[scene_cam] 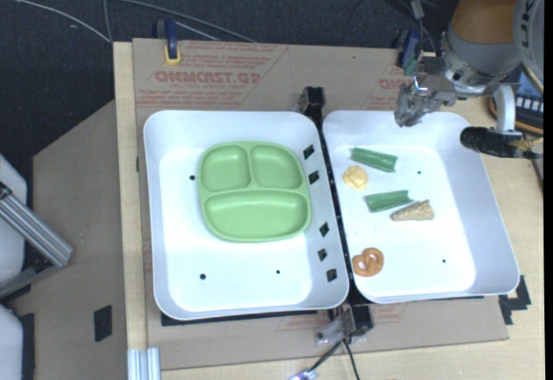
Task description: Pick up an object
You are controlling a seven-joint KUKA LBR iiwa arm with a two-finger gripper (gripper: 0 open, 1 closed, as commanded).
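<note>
White bin (484, 223) — small brown pretzel (368, 262).

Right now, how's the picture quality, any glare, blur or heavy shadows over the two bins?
Camera view: lighting is even and soft, with the white right bin and left bin bright but not blown out; the green divided plate casts only a faint shadow; the small food pieces look slightly soft; the gripper at the right bin's far rim is a bit blurred.
</note>
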